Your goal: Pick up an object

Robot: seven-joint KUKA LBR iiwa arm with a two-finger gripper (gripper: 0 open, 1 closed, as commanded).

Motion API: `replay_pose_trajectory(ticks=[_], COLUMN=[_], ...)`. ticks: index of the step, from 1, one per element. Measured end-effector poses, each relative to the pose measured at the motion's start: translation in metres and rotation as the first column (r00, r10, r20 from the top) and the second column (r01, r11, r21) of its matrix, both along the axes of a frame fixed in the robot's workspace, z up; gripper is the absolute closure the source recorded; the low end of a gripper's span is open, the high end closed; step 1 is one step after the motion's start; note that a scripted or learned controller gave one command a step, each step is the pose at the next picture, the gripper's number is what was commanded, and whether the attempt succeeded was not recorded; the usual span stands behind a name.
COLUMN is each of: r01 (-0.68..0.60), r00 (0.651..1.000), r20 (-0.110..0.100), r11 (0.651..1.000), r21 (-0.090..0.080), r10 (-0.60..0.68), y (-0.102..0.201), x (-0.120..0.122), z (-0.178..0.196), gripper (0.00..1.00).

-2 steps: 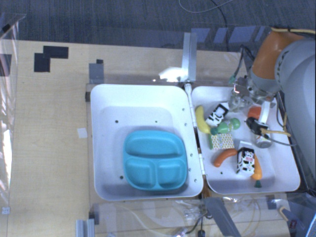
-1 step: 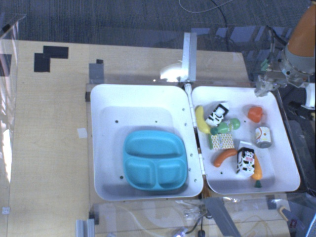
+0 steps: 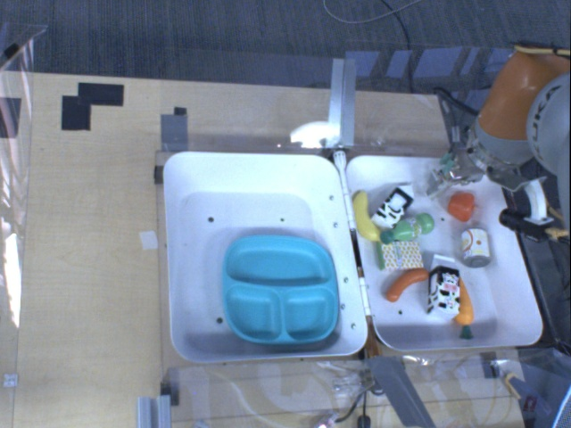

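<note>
The gripper (image 3: 449, 169) hangs over the right bin's (image 3: 526, 324) far edge; I cannot tell its state. Toys crowd together there (banana (image 3: 360, 216) against the rim), so a descent risks glancing off two neighbours.

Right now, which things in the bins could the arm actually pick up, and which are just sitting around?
Could be picked, all in the right bin:
banana
green toy
orange ball
small can
two black-and-white cow toys
checkered block
two carrots

Just there:
blue divided tray in the left bin
cable on the floor

The gripper hangs over the right bin's far edge.
</note>
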State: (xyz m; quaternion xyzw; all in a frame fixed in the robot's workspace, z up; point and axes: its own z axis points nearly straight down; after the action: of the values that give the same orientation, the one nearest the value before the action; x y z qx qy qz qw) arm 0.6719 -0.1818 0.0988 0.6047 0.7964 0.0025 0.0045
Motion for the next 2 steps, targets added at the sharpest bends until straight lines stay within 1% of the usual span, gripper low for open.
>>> replay_pose_trajectory(ticks=[1,2], r01=[-0.002,-0.308], r00=[1.000,0.951], r20=[0.010,0.001], r11=[1.000,0.951], r21=[-0.001,-0.006], r10=[0.002,0.308], y=[0.001,-0.024], x=[0.003,-0.001], z=[0.014,0.093], gripper=[1.00,1.00])
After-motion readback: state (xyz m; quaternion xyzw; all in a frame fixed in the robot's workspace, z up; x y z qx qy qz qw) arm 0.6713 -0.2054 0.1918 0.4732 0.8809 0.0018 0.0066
